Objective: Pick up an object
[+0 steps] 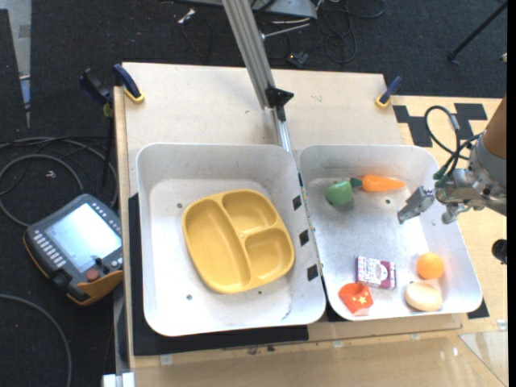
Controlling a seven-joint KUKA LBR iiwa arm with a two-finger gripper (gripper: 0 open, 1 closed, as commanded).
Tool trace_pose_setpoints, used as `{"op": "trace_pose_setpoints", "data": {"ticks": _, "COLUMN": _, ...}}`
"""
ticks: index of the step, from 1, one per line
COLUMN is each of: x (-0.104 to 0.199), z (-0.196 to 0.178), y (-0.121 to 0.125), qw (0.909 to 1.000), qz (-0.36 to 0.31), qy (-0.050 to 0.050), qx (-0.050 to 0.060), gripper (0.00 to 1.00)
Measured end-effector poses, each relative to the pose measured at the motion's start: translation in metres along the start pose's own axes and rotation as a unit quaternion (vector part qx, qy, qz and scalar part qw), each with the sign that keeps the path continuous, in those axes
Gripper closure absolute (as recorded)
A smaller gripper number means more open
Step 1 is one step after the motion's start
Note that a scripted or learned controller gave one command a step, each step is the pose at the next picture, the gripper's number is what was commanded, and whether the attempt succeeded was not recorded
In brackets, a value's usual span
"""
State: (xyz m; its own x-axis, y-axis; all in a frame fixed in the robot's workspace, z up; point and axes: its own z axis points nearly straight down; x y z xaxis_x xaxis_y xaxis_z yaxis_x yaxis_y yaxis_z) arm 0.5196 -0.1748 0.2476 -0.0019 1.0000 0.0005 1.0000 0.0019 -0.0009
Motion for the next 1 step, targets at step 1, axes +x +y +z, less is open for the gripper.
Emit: {"op": "trace_pose_setpoints", "data": {"ticks": 1, "x": -0.0001, "z": -0.0001, "y": 0.0000, "qw": 1.0000, "qz": 0.001, "qy": 0.000, "qx": 0.000, "gripper": 0.00}}
